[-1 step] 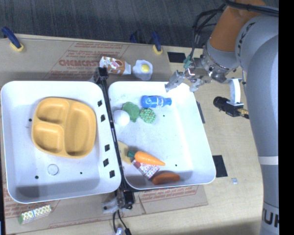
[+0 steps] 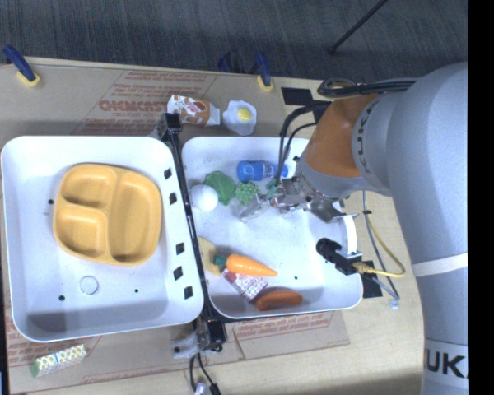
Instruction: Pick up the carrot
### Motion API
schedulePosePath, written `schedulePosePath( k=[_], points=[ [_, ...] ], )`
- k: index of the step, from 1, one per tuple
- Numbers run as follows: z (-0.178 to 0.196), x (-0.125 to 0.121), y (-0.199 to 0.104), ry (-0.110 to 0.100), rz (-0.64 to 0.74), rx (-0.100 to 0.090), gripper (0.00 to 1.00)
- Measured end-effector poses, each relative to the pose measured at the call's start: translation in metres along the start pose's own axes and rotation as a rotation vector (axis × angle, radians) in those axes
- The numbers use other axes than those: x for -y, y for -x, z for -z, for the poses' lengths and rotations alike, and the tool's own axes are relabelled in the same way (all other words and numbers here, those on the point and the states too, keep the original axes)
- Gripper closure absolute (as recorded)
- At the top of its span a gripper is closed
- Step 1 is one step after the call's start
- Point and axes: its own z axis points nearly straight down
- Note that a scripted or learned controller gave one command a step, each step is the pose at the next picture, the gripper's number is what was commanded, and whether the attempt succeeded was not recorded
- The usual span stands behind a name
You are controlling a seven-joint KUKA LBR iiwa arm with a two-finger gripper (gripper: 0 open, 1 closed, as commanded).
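Observation:
The orange carrot [image 2: 249, 265] with a green stem end lies on its side in the front part of the right bin [image 2: 313, 245], pointing right. My gripper [image 2: 262, 206] hangs low over the middle of that bin, just right of a green vegetable piece [image 2: 245, 193]. It is well behind the carrot and apart from it. Nothing of the carrot is near the gripper.
The right bin also holds a blue bottle [image 2: 253, 170], a leafy green item [image 2: 221, 185], a white ball [image 2: 203, 197], a red-white packet [image 2: 248, 285] and a red sausage [image 2: 277, 299]. A yellow divided plate [image 2: 109, 212] lies in the left bin [image 2: 25, 245].

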Motion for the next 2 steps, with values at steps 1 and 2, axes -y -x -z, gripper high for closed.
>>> schedulePosePath(
  k=[1,2],
  points=[
    [0.015,0.075,-0.042,-0.001,-0.124,-0.002,0.00],
    [-0.001,0.098,-0.075,-0.001,-0.091,-0.002,0.00]
  ],
)
